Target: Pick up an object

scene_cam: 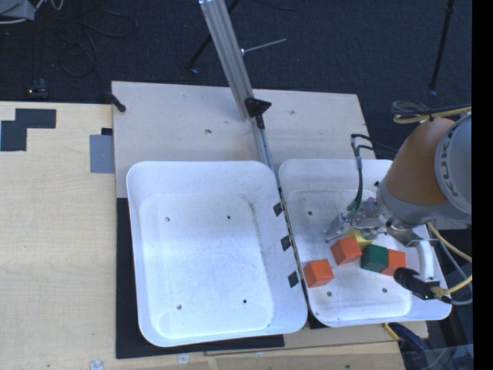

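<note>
Grey metal of the pincer (350, 226) sits low in the right bin (323, 183), under the arm's orange band (412, 164). Just below it lies an orange block (347, 250), very near or touching; whether anything is gripped I cannot tell. Right of that block sits a green block (375, 258) against another orange piece (396, 259). Further down-left lies a separate orange cube (318, 272). Well left is the left bin (200, 249), on the pale surface (177, 122).
</note>
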Controlling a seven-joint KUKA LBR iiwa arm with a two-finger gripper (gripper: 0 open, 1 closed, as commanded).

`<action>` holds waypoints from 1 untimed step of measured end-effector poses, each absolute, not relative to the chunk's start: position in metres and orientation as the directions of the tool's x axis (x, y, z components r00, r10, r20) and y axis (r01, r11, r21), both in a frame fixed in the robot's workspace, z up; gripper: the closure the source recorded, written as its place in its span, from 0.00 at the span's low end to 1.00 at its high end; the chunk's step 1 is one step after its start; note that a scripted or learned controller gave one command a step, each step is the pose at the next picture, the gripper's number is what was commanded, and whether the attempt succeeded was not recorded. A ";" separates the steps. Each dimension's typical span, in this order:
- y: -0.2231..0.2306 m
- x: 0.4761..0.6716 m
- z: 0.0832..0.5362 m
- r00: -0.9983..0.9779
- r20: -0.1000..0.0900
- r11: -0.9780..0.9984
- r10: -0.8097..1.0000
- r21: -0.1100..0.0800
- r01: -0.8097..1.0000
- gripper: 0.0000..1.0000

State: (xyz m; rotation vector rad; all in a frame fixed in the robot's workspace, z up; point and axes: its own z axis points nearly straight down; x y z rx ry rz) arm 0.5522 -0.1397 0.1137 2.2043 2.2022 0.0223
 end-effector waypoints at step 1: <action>-0.140 0.552 0.114 0.000 -0.010 0.000 1.000 0.029 1.000 0.00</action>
